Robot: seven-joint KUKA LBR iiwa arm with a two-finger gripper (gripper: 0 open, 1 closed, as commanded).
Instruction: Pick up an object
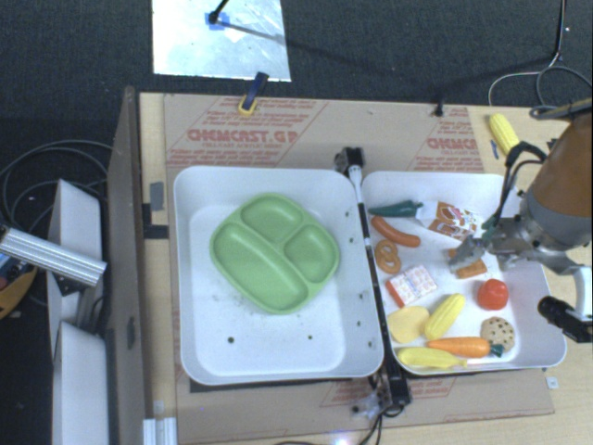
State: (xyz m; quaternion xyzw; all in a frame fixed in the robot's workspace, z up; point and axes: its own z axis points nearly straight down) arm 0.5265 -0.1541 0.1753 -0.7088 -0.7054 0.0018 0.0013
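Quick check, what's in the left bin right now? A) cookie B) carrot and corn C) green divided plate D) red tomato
C: the green divided plate lies alone in the left bin; the tomato, carrot, corn and cookie sit in the right bin.

Left bin: holds a divided plate, lying toward its 12 o'clock half.
Right bin: just beside the left bin, at its 3 o'clock.
Right bin, 12 o'clock end: pepper, with a sausage just at its 6 o'clock.
Right bin, middle: pretzel; a tomato at 3 o'clock.
Right bin, 6 o'clock end: corn cob, carrot, banana, cookie.
Gripper: over the right bin, at 10 o'clock of the tomato.
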